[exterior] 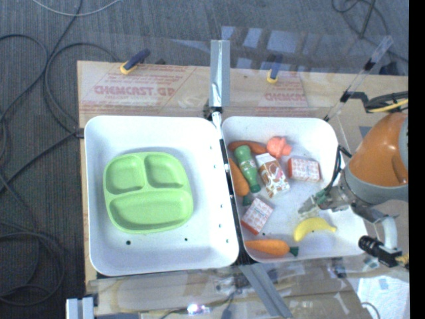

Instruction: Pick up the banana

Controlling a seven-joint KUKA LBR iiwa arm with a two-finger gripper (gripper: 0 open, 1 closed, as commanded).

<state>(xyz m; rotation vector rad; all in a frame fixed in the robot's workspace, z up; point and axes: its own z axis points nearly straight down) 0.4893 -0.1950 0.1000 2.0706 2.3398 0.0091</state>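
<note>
The banana (315, 228) lies on its side near the front right corner of the right bin (330, 130), its curve arching upward in the camera view, clear of the other toys. The gripper (319, 203) hangs just above and beside it, reaching in from the right under the arm's orange band (382, 155), and it seems tilted toward the fruit; whether its tips are touching the peel I cannot tell. The fingers' state is also too blurred to read, so spread or pressed together stays an open question, and nothing is visibly pinched between them. The banana looks to be resting on the bin floor, so I judge the pick as not yet made. Its spot favours the approach: the nearest neighbours, a carrot (268, 247) along the front wall and a small red-and-white box (257, 214), sit apart to the left, leaving room to close across the fruit's narrow middle. Further back cluster a green bottle (248, 168), a carton (273, 175) and a pink piece (279, 146). In the left bin (99, 130) sits a green divided plate (149, 192), well away from the work.
</note>
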